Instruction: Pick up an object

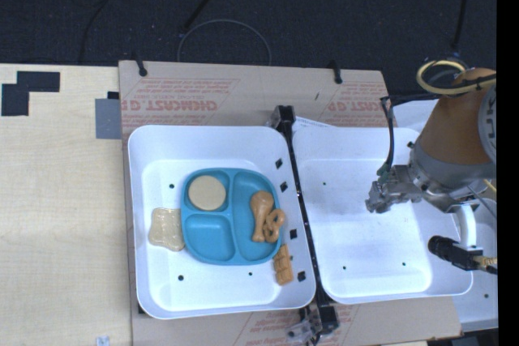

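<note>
Left bin [154,174] with blue tray [212,243] of food; pincer [378,198] over right bin [357,271], state unclear.

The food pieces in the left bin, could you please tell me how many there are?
4. A round cracker and a pretzel lie in the blue tray; a pale piece lies at the tray's left edge, and a tan piece at its lower right.

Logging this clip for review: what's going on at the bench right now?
A KUKA arm reaches in from the right, its gripper over the right bin, with nothing seen between its fingers. The things to pick sit in the left bin: a blue divided tray with a round tan disc and a tan pretzel-like piece, a pale piece beside it, and a small tan piece at its lower right.
</note>
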### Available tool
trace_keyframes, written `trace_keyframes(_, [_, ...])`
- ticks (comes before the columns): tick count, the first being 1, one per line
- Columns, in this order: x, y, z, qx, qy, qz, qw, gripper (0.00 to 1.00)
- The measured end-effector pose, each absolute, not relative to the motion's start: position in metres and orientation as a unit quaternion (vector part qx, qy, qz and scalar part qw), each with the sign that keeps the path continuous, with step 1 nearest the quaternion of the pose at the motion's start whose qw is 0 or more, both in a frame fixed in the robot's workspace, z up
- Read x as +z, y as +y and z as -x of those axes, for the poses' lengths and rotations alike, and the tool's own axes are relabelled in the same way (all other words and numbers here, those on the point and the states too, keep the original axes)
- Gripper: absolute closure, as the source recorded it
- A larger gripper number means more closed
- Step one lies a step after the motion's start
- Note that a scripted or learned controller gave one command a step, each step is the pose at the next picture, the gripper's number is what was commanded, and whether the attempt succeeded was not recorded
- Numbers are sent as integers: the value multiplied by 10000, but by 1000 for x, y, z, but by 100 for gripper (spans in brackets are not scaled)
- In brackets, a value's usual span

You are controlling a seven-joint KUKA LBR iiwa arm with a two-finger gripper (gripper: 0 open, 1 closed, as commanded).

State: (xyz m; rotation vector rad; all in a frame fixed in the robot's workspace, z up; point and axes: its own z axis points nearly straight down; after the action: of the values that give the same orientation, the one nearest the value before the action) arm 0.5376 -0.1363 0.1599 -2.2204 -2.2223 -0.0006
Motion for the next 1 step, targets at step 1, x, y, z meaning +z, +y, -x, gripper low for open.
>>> trace_keyframes(1, [219,-146,-541,-8,-7073,7069,-17,100])
